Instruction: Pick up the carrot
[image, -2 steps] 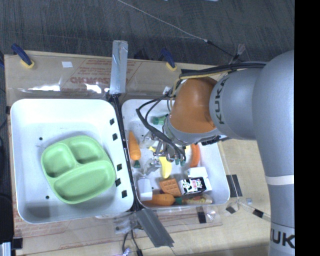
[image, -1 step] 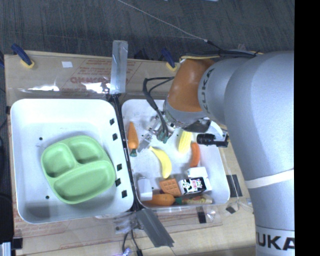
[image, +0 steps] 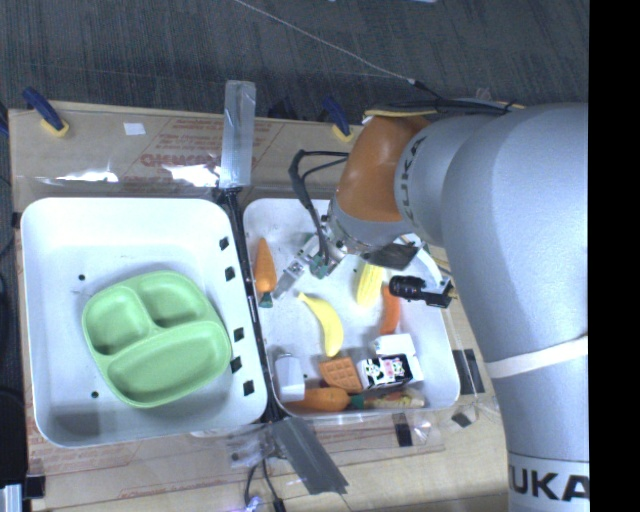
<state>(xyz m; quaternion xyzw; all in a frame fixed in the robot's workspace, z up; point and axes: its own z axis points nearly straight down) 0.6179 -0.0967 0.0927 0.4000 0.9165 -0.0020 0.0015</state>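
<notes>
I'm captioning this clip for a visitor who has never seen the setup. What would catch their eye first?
The big grey arm with its orange band, reaching in from the right over the right bin. Next, the green divided plate lying alone in the left bin. Then the right bin's clutter: a carrot by its left wall, with the gripper beside it, and a banana.

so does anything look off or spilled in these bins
Nothing spilled or damaged. The right bin is a loose jumble: carrot against its left wall, banana mid-bin, other toy food piled along its near edge. The green plate lies flat in the left bin.
</notes>
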